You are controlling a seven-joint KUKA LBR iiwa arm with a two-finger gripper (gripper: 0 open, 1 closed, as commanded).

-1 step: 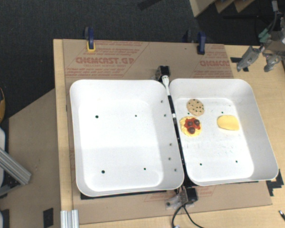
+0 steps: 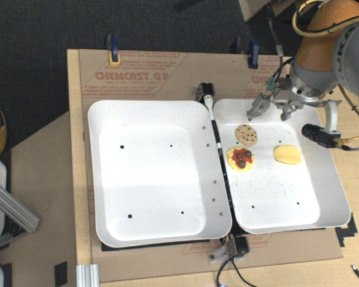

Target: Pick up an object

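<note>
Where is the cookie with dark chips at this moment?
The cookie lies in the right bin, near its far left part, just above the yellow tart with berries and left of the yellow lump.

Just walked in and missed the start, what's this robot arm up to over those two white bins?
The arm's gripper hangs open over the far end of the right bin, holding nothing. Three items lie in that bin: a chocolate chip cookie, a small fruit tart just in front of it, and a yellow lump to the right. Nothing has been picked up yet.
</note>
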